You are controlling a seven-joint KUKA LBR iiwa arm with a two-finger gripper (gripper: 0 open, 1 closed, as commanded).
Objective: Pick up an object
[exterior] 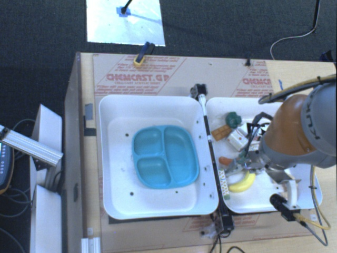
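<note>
A: Objects are seen clustered in the right bin [253, 207]: a yellow banana [241, 183] near the front edge, a small orange piece [225, 161] just behind it, a green item [233, 119] toward the back, and a white box [238, 138] between them.

B: And the gripper [246, 161]?

A: It is positioned low over that cluster, just behind the banana. Whether it is open or closed cannot be told; nothing is seen held.

B: The left bin [118, 115]?

A: A blue divided tray [164, 156] is held in it.
</note>
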